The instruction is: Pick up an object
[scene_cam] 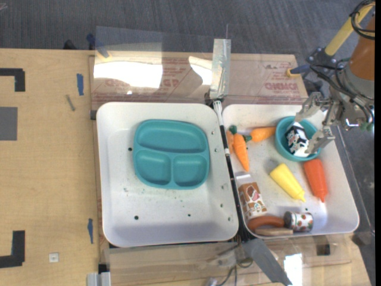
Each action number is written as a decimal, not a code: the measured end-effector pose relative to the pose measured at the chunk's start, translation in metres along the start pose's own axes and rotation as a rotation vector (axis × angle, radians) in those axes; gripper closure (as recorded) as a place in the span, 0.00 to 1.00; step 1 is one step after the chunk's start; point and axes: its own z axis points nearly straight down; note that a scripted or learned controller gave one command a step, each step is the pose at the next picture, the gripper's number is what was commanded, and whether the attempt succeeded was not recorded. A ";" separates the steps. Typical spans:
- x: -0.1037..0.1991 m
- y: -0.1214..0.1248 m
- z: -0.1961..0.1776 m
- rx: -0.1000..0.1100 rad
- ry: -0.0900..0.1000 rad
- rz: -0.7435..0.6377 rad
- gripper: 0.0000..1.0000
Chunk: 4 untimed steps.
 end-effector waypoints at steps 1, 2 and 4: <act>0.014 -0.023 0.136 0.001 -0.009 0.009 0.00; 0.004 0.043 0.136 -0.001 -0.006 -0.028 0.00; 0.013 0.080 0.136 0.001 -0.011 0.141 0.00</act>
